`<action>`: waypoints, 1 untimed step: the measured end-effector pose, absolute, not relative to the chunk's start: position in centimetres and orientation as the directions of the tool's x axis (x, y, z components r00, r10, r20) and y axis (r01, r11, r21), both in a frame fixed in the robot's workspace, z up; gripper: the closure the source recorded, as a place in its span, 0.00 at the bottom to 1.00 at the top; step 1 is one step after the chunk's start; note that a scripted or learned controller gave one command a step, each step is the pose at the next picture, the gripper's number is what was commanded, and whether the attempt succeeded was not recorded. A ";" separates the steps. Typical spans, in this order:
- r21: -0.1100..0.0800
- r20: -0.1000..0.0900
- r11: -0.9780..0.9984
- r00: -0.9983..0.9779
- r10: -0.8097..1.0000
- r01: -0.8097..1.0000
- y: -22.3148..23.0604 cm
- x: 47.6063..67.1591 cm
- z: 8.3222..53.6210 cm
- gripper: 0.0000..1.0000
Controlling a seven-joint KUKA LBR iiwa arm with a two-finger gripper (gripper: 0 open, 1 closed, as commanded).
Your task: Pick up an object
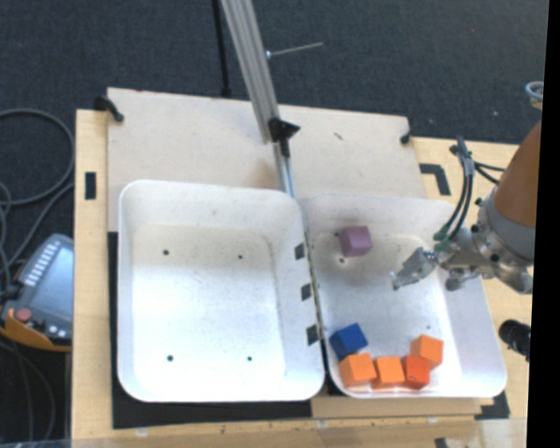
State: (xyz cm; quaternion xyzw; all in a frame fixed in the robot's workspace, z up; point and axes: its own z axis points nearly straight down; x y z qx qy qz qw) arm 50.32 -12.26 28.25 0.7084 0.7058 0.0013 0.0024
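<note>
While the arm (517, 198) reaches in from the right edge, its orange band sits high at the right and the grey wrist tilts down and leftward over the right bin (460, 361). Claw (410, 270) hangs over the middle of that bin, pointing left. Can't tell from this angle whether it is apart or together; nothing visible in it, and whether it touches the bin floor is unclear.

Objects, all in the right bin:
- purple cube (356, 240) at the far side, left of the claw, apart from it
- blue cube (349, 339) near the divider, on the near side
- four orange cubes (389, 367) clustered along the near wall, right of the blue one; the rightmost pair looks stacked or touching

Left bin (133, 258) sits just beside the right one on the tabletop (191, 134). A slanted aluminium strut (256, 63) runs from the far edge down to the seam between the bins. Cables (11, 172) and a teach pendant (42, 290) lie off the tabletop at left.
</note>
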 end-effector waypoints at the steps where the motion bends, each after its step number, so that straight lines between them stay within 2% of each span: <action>1: -0.004 0.000 0.004 -0.004 1.000 1.000 -10.2 57.6 19.6 0.00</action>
